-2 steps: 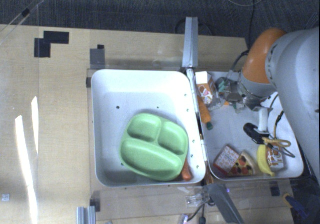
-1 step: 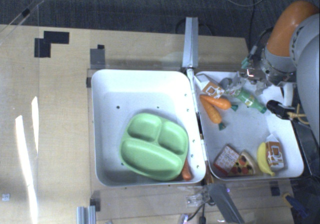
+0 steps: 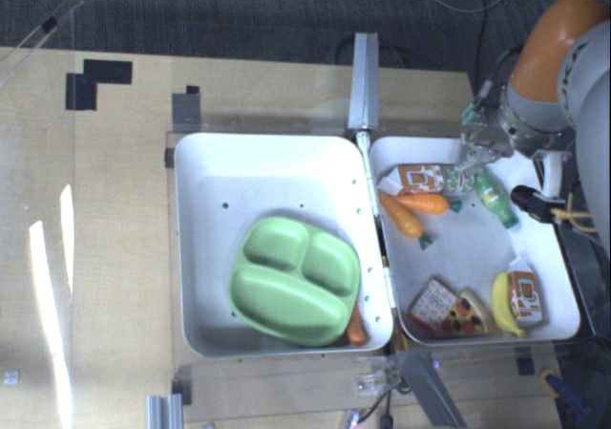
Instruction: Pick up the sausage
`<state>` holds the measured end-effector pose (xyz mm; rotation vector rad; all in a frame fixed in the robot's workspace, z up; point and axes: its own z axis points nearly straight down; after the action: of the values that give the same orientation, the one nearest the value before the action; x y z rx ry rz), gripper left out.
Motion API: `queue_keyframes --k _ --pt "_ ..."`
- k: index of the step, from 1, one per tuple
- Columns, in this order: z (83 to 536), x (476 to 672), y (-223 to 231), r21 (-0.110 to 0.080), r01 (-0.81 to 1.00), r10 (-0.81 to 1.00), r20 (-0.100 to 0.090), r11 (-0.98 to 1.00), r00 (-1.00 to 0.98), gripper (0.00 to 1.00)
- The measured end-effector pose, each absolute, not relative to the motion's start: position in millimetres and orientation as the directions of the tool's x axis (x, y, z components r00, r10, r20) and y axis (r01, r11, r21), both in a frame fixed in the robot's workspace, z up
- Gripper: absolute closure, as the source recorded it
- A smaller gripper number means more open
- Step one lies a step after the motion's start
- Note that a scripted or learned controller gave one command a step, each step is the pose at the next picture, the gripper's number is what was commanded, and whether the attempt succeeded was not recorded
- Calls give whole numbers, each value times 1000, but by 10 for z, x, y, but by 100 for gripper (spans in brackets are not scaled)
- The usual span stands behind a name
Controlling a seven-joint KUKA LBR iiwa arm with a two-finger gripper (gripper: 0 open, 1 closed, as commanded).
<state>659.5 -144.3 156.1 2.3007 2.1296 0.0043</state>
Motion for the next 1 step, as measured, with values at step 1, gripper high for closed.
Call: queue_keyframes --k 1 --pt "1559 6594 -1442 6 997 997 -2 -77 77 0"
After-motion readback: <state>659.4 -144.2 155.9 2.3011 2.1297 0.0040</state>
